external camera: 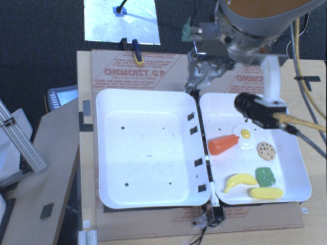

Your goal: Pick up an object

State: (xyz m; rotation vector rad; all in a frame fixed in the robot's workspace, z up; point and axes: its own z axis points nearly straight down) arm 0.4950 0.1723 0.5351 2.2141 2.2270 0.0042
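The right bin point(296, 162) holds several toy foods. An orange carrot point(223, 144) lies near the divider, with a fried egg point(246, 136) just right of it and a cookie point(265, 150) further right. Toward the front lie a yellow banana point(240, 181), a green piece point(265, 176) and a yellow corn cob point(266, 192). My gripper point(195, 86) hangs over the far end of the divider between the bins, well behind the carrot, with nothing seen in it.
The left bin point(117, 152) sits beside the right one. A black cylinder point(257, 111) with a yellow cable juts from the arm over the right bin's back. A shiny plate point(121, 14) lies beyond the bench.
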